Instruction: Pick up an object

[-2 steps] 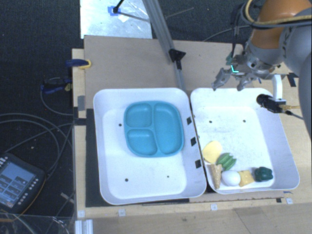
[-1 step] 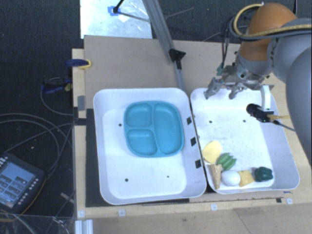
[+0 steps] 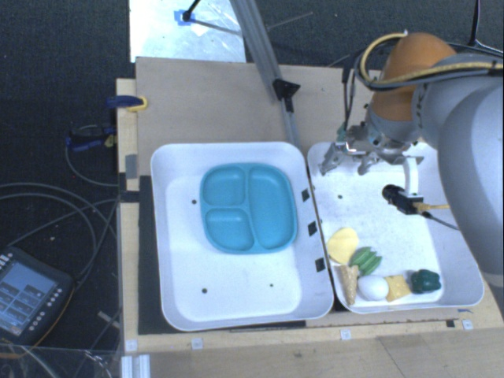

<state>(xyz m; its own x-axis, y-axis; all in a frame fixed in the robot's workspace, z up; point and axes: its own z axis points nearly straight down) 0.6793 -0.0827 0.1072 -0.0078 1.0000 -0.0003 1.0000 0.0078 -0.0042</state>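
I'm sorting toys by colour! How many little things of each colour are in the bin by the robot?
Yellow: 3
Green: 2
White: 1
Total: 6

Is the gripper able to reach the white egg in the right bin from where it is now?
Probably yes. The gripper hangs over the far end of the right bin, and bare floor lies between it and the white egg. But a green vegetable and yellow pieces crowd the egg, so closing cleanly may be hard.
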